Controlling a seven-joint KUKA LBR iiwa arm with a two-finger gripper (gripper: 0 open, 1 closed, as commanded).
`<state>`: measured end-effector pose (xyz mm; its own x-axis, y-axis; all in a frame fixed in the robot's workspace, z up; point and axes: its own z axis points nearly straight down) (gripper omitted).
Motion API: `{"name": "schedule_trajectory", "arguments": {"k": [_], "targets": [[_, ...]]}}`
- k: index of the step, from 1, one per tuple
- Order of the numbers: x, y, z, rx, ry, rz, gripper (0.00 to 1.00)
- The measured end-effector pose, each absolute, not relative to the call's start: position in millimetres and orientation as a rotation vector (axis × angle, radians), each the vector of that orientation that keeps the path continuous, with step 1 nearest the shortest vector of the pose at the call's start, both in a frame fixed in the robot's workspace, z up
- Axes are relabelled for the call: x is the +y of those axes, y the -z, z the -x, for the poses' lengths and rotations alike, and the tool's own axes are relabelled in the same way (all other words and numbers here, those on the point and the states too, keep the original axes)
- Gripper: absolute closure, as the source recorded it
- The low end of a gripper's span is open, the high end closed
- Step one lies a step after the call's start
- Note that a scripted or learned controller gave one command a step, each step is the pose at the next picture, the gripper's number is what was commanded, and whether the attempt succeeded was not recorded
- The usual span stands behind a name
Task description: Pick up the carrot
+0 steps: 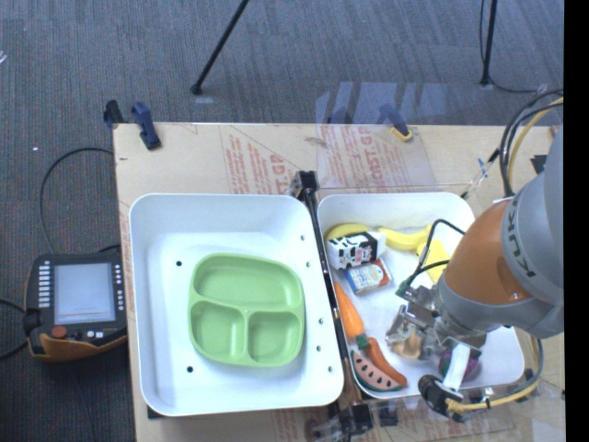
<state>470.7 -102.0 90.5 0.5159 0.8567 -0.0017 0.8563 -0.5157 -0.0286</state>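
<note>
Hovering low in the right bin [460,205], my gripper [411,328] sits just right of the carrot [348,309]; I cannot tell its state. The carrot lies along the bin's left wall.

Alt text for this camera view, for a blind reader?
The pincer hangs low in the right bin, right of the carrot by its left wall, with a banana and watermelon slice. The left bin holds a green tray.
</note>
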Motion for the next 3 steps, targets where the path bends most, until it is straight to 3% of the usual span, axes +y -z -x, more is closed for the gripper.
{"name": "schedule_trajectory", "arguments": {"k": [1, 2, 3], "targets": [[-44.6, -207.0, -476.3, -1.271, -0.009, 2.863, 1.00], [-41.2, -232.8, -504.4, -0.795, -0.019, 3.033, 1.00], [-69.3, -355.7, -557.5, -0.777, -0.015, 3.039, 1.00]]}}
